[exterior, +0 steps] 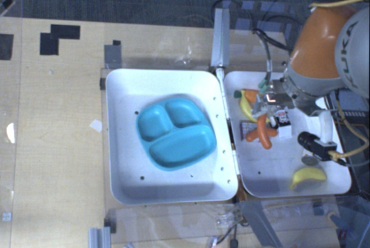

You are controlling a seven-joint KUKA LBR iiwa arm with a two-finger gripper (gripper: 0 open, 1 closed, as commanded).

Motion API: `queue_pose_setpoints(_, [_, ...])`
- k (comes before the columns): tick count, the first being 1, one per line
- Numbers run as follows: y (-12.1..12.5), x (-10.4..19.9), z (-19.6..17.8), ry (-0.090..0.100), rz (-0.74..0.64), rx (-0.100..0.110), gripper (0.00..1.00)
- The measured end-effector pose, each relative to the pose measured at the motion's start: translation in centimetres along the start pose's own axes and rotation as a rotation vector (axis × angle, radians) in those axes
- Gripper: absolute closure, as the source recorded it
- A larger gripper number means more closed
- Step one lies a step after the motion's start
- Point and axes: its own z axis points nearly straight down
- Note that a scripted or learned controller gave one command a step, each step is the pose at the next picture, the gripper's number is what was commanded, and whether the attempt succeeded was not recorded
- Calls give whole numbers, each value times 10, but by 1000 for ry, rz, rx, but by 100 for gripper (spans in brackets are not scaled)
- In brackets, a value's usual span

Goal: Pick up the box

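Hovering low over the right bin (272,176), the gripper (269,100) sits near the bin's upper middle, at the end of the arm (324,39), which reaches in from the right. Whether it is spread or closed we cannot tell; the wrist body covers that part.

The box (282,119), as we read it, is the small printed thing, white with black and red, lying on the bin floor just below and to the right of the gripper. It is small and partly shaded, so we hold that reading loosely. It looks to be resting flat, not lifted, and we see nothing pinched.

Clutter close by:
- a sausage (263,132), orange, just left of the box, lying over a greyish patch we cannot make out
- a banana (247,108) and a carrot (250,95) left of the gripper, near the bin's wall
- a second banana (306,176) at the lower right, well apart

The left bin (124,125) holds a blue plate (175,132) and plays no part here.

Our judgement on progress: the approach is made, since the gripper is over the right bin and near the target, but the grasp is not yet shown and the lift is not done. What is left is to line up on the box rather than the sausage, close on it and raise it clear. The tight neighbours make a wrong pick likely.
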Motion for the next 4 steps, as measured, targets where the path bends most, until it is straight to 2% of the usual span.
queue_pose_setpoints(1, [-35,-115,-40,-3,-67,-2,100])
queue_pose_setpoints(2, [-73,-160,25,-2,-199,1,100])
queue_pose_setpoints(4, [-68,-159,2,-8,-206,-10,100])
